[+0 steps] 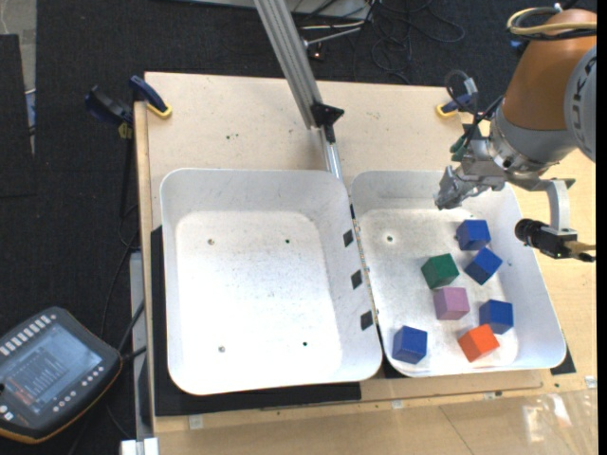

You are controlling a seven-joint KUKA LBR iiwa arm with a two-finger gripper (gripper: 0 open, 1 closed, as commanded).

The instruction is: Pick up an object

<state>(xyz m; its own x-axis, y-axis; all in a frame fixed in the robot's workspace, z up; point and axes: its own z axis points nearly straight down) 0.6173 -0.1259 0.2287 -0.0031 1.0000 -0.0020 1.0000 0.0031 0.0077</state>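
Blue cube (472, 233) nearest the gripper (452, 193), lying in the upper part of the right bin (394, 282), just below and to the right of the tool tip, apart from it. Further down the same bin: second blue cube (484, 264), green cube (439, 271) beside it on the left, purple cube (451, 302) just under the green one, third blue cube (497, 316), orange cube (478, 341) by the near rim, fourth blue cube (410, 343) in the near left corner.

Arm (545, 93) reaching in from the right, orange band high, wrist angled down and leftward, gripper poised over the bin's far right corner, close to the back wall.

Open floor across the left half of the right bin above the fourth blue cube. Cubes in the right half set close together, some nearly touching. Left bin (247, 282) alongside, with its rim against the right bin's.

Gripper dark and seen at a slant: whether open or closed, not discernible. Nothing seen held in it.
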